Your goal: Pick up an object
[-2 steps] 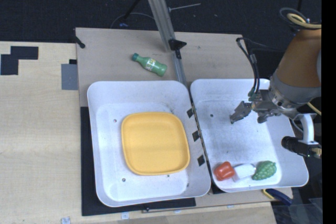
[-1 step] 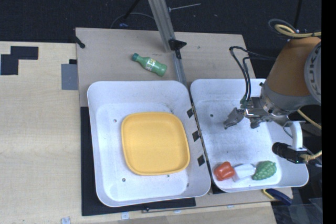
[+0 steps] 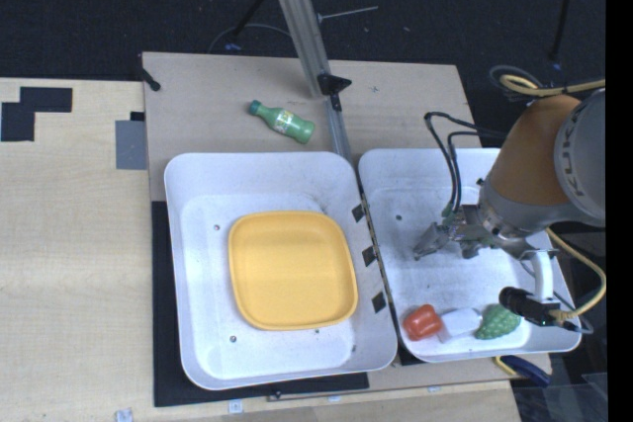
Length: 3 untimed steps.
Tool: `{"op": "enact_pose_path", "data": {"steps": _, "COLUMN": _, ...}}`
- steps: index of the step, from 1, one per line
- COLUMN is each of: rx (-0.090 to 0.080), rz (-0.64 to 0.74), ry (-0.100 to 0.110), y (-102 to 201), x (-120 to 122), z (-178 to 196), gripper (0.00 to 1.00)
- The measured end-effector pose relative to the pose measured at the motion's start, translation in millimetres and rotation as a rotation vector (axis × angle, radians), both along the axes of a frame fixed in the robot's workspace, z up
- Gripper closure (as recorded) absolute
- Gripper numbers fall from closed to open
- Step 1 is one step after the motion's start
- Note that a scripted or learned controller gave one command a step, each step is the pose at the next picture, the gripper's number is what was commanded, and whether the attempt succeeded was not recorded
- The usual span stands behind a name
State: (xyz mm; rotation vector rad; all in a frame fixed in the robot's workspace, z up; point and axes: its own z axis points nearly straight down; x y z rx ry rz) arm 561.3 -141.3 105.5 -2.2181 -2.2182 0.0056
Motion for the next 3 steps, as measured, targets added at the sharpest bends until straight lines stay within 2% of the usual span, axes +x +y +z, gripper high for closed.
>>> {"op": "enact_pose_path", "data": {"steps": 1, "rx": -0.001, "rz": -0.003, "ry": -0.005, "y": -1.8, "x": 1.1, "z": 12.9, "gripper": 1.0}}
{"op": "enact_pose_path", "data": {"steps": 3, "rx": -0.001, "rz": -0.001, "ry": -0.01, "y": 1.0, "x": 10.3, "z": 116.5, "gripper": 1.0}}
